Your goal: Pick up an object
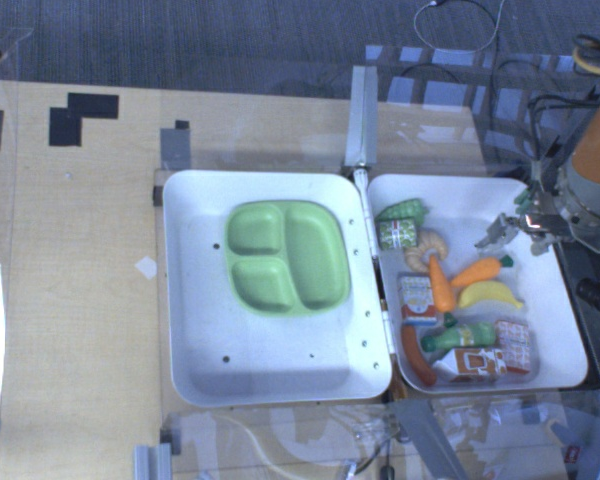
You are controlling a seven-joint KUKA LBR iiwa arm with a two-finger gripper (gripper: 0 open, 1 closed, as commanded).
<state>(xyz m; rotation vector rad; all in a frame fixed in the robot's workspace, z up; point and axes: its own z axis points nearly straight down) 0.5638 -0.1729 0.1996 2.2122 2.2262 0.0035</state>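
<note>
A: Since the gripper [512, 230] hangs spread and bare above the right bin [570, 353], is anything picked?
B: No. The carrot [477, 271] lies just below it, untouched; the grasp remains.

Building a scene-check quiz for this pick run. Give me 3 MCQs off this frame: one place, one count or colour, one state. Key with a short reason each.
1. Where does the green tray lie?
A. In the left bin
B. In the right bin
C. On the bare bench

2. How many compartments does the green tray have?
A. Two
B. Three
C. Five

3. What is between the fingers of the gripper?
A. The banana
B. A carrot
C. Nothing

Key:
1 A: it sits in the left bin, apart from the toy food in the right bin.
2 B: two small sections on the left, one long on the right.
3 C: it hangs over bare floor at the right bin's upper right, above the carrot and banana.
</note>
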